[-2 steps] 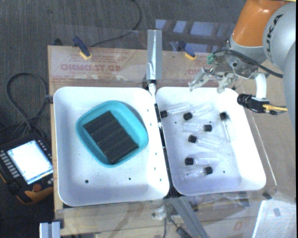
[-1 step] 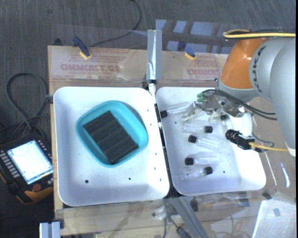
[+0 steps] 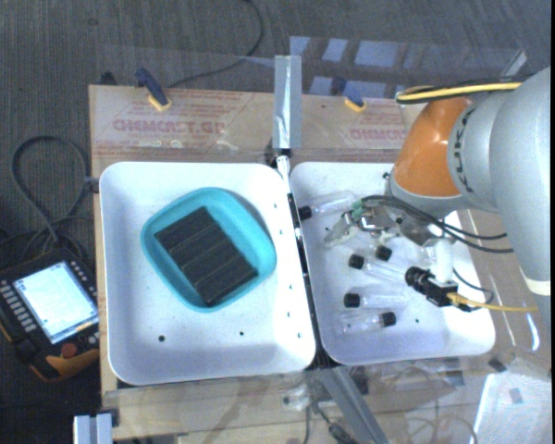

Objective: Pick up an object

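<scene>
Several clear plastic vials with black caps lie scattered in the right bin (image 3: 472,336). One vial (image 3: 326,205) lies near the bin's left wall, another vial (image 3: 370,298) in the middle, and a third vial (image 3: 368,321) toward the front. My gripper (image 3: 363,218) hangs low over the back middle of this bin, among the vials, below the orange band of the arm (image 3: 425,155). A capped vial (image 3: 356,261) lies just in front of it. The view does not show anything held.
The left bin (image 3: 129,340) holds a blue dish (image 3: 166,225) with a black ribbed block (image 3: 206,255) lying in it. A ridge (image 3: 296,248) divides the two bins. A handheld control pendant (image 3: 46,308) sits off the bench at the left.
</scene>
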`<state>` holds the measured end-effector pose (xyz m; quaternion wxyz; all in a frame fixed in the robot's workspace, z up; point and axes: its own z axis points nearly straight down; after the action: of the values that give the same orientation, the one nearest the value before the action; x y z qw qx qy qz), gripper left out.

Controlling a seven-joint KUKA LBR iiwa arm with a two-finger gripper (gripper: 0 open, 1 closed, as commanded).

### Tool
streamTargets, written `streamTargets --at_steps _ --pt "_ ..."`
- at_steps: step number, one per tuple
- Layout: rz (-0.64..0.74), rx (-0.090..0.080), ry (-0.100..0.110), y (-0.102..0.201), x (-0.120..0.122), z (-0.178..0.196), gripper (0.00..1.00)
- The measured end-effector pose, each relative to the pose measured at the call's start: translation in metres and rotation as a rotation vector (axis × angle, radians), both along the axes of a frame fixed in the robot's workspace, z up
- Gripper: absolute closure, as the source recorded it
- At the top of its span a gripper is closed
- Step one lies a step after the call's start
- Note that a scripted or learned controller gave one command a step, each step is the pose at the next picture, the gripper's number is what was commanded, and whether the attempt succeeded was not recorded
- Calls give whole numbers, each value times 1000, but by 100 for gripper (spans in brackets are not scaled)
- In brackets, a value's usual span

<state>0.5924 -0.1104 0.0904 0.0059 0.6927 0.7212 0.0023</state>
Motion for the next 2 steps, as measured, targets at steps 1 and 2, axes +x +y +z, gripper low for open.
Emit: streamTargets --at_steps 1,2 --pt "0 1 -2 0 1 9 100" --pt "-98 6 34 -9 47 4 100"
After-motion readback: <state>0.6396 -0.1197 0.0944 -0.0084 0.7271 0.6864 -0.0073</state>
